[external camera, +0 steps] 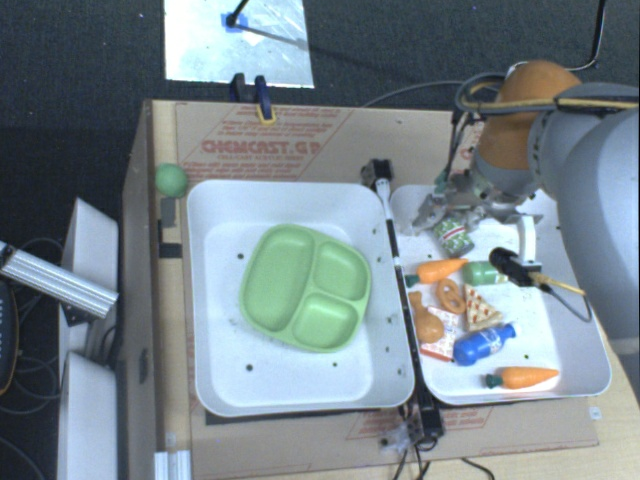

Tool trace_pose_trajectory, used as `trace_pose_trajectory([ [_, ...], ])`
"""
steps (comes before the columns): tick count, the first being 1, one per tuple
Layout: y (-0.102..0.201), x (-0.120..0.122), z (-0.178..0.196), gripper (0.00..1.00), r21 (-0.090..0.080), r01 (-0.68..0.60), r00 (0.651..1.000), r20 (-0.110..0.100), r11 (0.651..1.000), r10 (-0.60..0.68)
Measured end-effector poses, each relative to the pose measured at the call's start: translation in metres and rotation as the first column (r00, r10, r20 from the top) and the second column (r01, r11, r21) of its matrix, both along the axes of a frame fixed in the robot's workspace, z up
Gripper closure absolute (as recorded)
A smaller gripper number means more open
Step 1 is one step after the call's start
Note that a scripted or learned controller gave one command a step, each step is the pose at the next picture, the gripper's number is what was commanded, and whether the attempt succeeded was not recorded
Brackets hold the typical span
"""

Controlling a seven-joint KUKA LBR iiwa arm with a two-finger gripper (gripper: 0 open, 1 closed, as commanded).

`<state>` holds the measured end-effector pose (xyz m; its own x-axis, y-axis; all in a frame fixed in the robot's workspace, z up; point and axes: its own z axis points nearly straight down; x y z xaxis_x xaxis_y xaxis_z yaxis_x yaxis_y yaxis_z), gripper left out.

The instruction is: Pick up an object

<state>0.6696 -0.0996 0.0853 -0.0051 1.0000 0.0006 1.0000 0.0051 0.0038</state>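
Note:
My gripper (447, 211) hangs low over the far left part of the right bin (580, 353). Just below and in front of it lies a small red, green and white can (455, 235), close to the gripper or touching it. Nearer the front lie an orange carrot (440, 269), a green piece (480, 273), a pretzel (450, 294), a pizza slice (482, 311), a blue bottle (483, 343) and a second carrot (524, 376).
The left bin (215, 368) holds a green divided plate (305, 286). A green ball (171, 179) sits on the bench outside the left bin's far left corner. The grey arm (590, 178) covers the right bin's far right side.

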Motion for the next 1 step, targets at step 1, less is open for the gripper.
trace_pose_trajectory([
  [1,-0.0006,0.0009,0.0113,1.0,-0.001,-0.002,1.0,0.003,1.0,0.002],
])
